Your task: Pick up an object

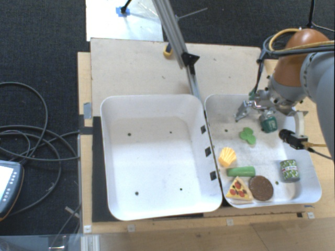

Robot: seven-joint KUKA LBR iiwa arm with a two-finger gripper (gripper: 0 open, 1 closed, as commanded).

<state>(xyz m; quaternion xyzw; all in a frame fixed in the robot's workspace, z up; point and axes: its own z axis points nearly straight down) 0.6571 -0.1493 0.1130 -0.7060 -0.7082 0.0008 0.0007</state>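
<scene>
The camera view looks down on the right bin (314, 178), which serves as the landmark here. The arm (309, 69) enters from the right, cut off by the frame edge, with its orange band over the bin's far right corner. The gripper (246, 110) hangs over the bin's far end, its metal fingers angled down toward the left; whether they are apart or closed is too small and blurred to tell, and nothing is visibly between them.

Just right of the gripper, a small dark green object (269, 123) sits partly under the wrist, its shape hard to make out. A green leafy piece (248, 136) lies near the bin's middle. Along the bin's left wall rests a yellow shell-shaped piece (227, 156). Below it, a green cylinder (241, 171) lies with its long axis running left to right. At the near edge lie a pizza slice (239, 189), tip pointing away from the camera, and a brown disc (260, 188). A green can (289, 170) stands near the right wall.
</scene>
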